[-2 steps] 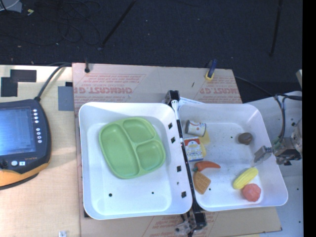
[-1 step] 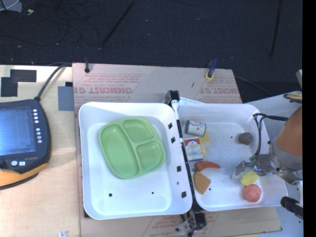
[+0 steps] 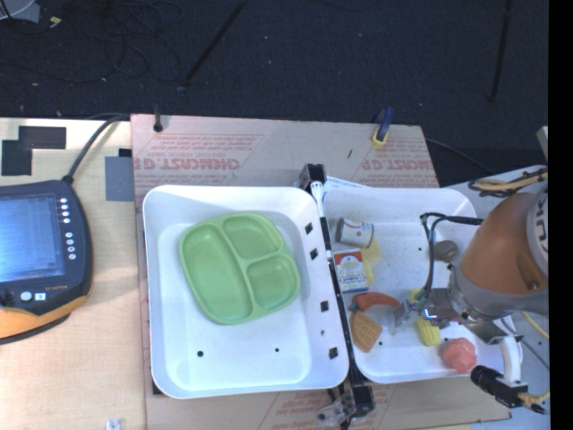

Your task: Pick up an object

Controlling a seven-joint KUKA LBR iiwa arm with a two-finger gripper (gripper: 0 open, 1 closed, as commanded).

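The right bin (image 3: 394, 218) holds several small objects. A small tin can (image 3: 354, 233) lies at its far left, and a red and white carton (image 3: 351, 272) sits just below it. A red-orange curved piece (image 3: 377, 300) and a tan waffle-like piece (image 3: 365, 331) lie nearer the front. A yellow object (image 3: 429, 332) and a pink ball (image 3: 460, 354) sit at the front right. My gripper (image 3: 417, 312) hangs low in this bin, between the red-orange piece and the yellow object, under the orange wrist band (image 3: 501, 253). I see nothing held in it.
The left bin (image 3: 170, 330) holds a green divided plate (image 3: 239, 267). A black ridge (image 3: 327, 276) separates the two bins. A teach pendant with a screen (image 3: 40, 245) lies on the bench at the far left. Cables (image 3: 501, 182) loop around the arm at the right.
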